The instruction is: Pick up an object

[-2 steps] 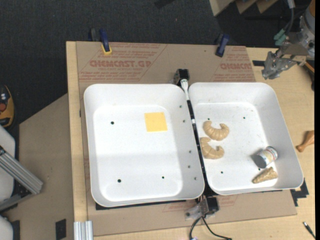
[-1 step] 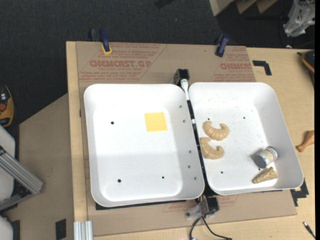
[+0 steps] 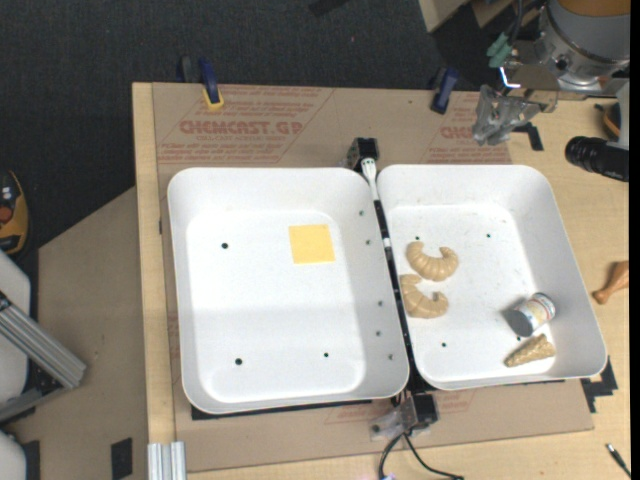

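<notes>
Nearest the lens, well below my jaws [image 3: 497,118], a tan cone-shaped pastry [image 3: 529,350] touches the right white plastic bin's [image 3: 575,258] front wall beside a small grey-capped jar [image 3: 530,313]. Whether my jaws are parted I cannot tell. Descending there, I risk striking the wall or nudging the jar.

The two bins [image 3: 200,268] have a smooth, white, plastic-looking finish with a slight sheen. The board [image 3: 300,118] beneath them looks like matt brown cardboard with red print. The yellow square [image 3: 311,244] is flat and matt. The two croissants [image 3: 431,261] have a ridged, tan surface. The small jar [image 3: 531,314] shows a grey metallic-looking lid. The gripper [image 3: 500,118] appears to be dull grey metal.
</notes>
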